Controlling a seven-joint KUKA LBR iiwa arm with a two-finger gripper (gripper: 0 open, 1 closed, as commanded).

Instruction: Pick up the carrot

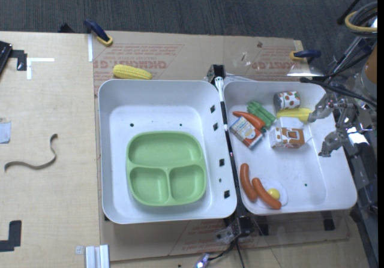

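While the gripper [329,129] is seen at the right edge of the right bin [312,198], its two fingers are spread apart with nothing between them, one fingertip lying near the upper right of the bin and the other lower down along the same edge. The carrot [249,119] is found in the upper left part of the right bin, lying at a slant just above a small orange-and-white carton [246,134] and touching a green bean pod [261,111]. A white box [287,137] with an orange picture is placed near the middle of that bin, with a small can [288,100] and a yellow banana [295,114] above it toward the far right corner. Two sausages [257,186] are laid by the near left corner, with a small yellow piece [273,193] just beside them. A green divided plate [167,168] is held in the left bin [114,141], well apart from the carrot. An ear of corn [132,72] is seen on the bench [48,111] beyond the far edge of the left bin.
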